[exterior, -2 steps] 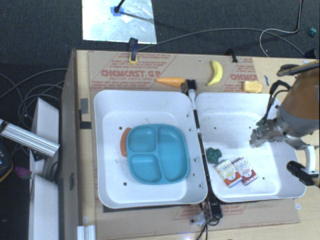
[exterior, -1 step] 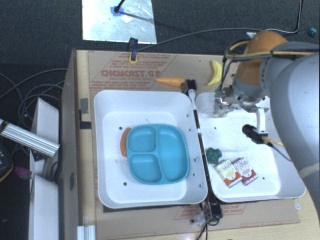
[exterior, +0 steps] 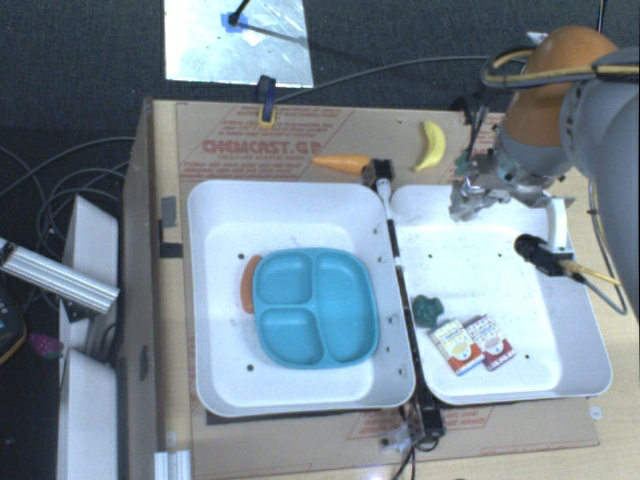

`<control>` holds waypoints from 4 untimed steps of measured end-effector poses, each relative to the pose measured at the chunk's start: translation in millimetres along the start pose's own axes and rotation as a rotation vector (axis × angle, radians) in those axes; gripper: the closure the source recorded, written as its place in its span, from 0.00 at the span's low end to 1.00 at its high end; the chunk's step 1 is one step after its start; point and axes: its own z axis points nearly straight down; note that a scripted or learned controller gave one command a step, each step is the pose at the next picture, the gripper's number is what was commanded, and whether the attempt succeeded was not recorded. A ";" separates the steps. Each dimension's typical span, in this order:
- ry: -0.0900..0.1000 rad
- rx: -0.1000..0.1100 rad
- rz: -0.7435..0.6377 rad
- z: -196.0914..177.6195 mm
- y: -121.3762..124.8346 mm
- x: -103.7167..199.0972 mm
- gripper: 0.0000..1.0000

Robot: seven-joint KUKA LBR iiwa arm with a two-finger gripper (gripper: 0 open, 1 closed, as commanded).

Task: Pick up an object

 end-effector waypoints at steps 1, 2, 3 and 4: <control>0.000 0.003 0.000 1.3 -0.8 0.1 0.00; 0.001 0.006 0.002 92.5 -52.1 -13.7 0.00; 0.000 -0.002 -0.002 -68.8 26.9 8.2 0.00; 0.000 0.005 0.001 92.6 -3.9 -19.2 0.00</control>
